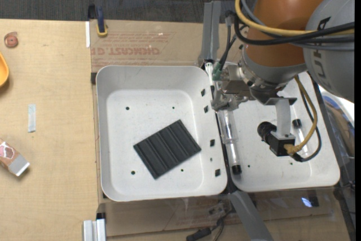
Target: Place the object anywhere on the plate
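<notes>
I see the marker [228,141] lying along the left edge of the right bin [316,175], just below the gripper [224,100], which I cannot tell is gripping. It looks light, stiff and smooth, likely to roll; I'd pinch mid-barrel, then carry it to the dark ribbed plate [167,148] in the left bin [113,121]

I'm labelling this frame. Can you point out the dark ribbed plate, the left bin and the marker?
dark ribbed plate [167,148], camera view, middle of its ribbed top.
left bin [148,74], camera view, far rim.
marker [228,139], camera view, middle of its clear barrel.
</notes>
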`<state>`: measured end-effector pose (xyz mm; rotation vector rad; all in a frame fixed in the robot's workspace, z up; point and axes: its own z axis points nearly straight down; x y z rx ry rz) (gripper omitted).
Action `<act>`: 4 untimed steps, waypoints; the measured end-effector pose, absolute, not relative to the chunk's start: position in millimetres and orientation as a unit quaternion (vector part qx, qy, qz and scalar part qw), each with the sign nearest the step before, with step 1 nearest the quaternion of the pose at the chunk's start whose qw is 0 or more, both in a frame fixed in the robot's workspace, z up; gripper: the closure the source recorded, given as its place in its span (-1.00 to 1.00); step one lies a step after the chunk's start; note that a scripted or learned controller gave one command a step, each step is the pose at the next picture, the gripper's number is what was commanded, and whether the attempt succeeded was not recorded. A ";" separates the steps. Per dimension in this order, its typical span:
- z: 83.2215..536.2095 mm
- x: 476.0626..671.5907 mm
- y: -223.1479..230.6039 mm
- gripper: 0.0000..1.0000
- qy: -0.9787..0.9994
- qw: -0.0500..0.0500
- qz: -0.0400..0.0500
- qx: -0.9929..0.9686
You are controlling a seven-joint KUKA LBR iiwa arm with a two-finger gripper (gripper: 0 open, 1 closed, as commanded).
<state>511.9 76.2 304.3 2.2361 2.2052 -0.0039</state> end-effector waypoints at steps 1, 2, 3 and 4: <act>309.1 522.9 138.6 1.00 0.820 0.000 -0.001 0.572; 246.9 552.0 137.2 1.00 0.819 -0.001 -0.002 0.574; 309.0 535.8 130.5 1.00 0.820 0.000 -0.001 0.572; 265.6 565.3 135.9 1.00 0.755 0.000 -0.002 0.656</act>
